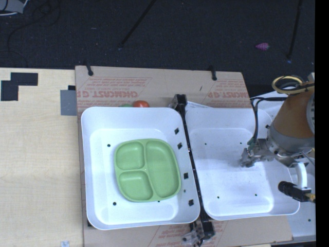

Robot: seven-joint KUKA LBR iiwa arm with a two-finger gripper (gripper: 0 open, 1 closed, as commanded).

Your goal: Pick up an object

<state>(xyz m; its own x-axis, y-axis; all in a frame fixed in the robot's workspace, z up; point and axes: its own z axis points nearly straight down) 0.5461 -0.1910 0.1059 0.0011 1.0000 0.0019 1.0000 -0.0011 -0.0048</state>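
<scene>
Here, line by line:
Bench (41,163): pale wood, with black and grey patches at its far left.
Card (154,86): brown printed cardboard lying under both bins, held by two black clips at its far edge.
Left bin (97,127): shallow, white, touching the right bin along a black clamped seam.
Plate (147,170): light green, three compartments, lying flat in the middle of the left bin, slightly turned against the bin's sides.
Red thing (141,104): small and round, just behind the far rim of the left bin, on the card; a bit of green shows beside it. What it is cannot be told.
Right bin (226,189): shallow, white; its floor shows small dark dots.
Arm (293,122): enters from the right, orange band over a grey wrist, with a yellow cable loop above it.
Gripper (250,156): low over the right part of the right bin's floor, pointing left. Too small and dark to tell whether it is parted or closed; nothing is seen in its grasp.
Plate and gripper: well apart, in different bins.
</scene>
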